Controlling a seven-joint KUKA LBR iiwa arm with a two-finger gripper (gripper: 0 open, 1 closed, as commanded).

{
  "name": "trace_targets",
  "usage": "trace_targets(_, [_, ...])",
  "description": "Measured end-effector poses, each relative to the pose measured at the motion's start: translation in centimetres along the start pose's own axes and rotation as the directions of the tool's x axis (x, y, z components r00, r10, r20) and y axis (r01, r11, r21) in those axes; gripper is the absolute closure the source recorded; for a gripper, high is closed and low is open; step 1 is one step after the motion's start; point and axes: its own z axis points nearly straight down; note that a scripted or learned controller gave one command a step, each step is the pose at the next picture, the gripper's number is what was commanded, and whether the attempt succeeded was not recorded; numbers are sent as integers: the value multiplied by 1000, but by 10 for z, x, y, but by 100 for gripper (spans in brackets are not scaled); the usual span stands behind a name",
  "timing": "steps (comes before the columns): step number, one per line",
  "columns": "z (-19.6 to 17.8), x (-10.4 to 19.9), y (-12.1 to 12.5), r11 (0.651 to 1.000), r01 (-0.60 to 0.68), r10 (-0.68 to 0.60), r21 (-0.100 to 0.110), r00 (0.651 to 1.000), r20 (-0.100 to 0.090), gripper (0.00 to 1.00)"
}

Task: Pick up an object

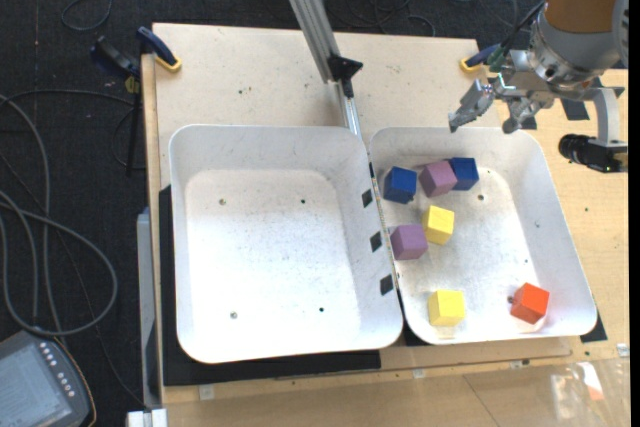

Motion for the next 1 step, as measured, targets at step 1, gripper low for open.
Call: trace_targets(1, [-3,0,0,1000,1,-1,-4,1000,1,0])
